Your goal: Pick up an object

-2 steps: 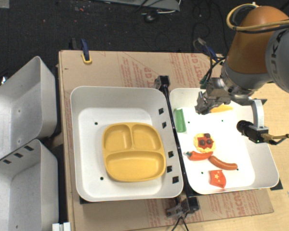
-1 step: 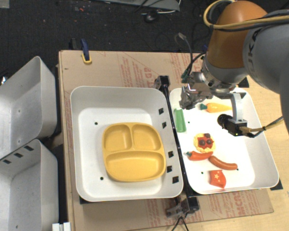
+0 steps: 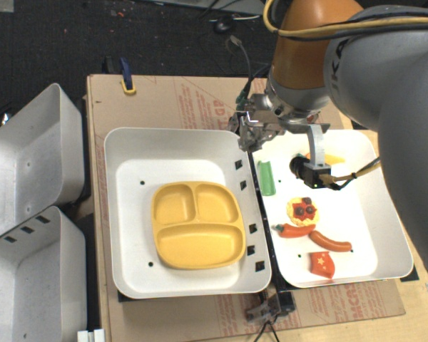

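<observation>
the arm (image 3: 357, 55) reaches in from the right, its orange band high over the right bin (image 3: 385, 262). the gripper (image 3: 251, 130) hangs at that bin's upper left corner, by the wall shared with the left bin (image 3: 121, 191); whether it is open or has hold of anything, i cannot tell. a yellow tray (image 3: 197, 224) lies in the left bin. in the right bin lie a green block (image 3: 266, 177), a small pizza (image 3: 303, 210), a chili (image 3: 292, 230), a sausage (image 3: 331, 242), a red piece (image 3: 322, 263) and a yellow piece (image 3: 334, 158) partly hidden by the arm.
</observation>
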Controlling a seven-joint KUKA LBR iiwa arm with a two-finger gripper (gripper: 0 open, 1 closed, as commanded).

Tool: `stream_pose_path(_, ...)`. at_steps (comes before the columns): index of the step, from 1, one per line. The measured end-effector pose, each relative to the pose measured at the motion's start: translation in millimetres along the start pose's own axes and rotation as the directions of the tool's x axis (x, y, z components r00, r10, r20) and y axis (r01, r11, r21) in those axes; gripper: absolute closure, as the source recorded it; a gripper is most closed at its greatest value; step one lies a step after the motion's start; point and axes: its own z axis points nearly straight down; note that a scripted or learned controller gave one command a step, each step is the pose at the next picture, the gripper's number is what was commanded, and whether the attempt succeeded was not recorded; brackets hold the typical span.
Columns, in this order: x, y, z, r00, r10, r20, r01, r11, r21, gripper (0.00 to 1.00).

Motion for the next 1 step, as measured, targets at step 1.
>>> stream_pose_path(1,42.6,18.4,20.1,1.000,0.001,0.001,-0.001,1.000,0.001,1.00)
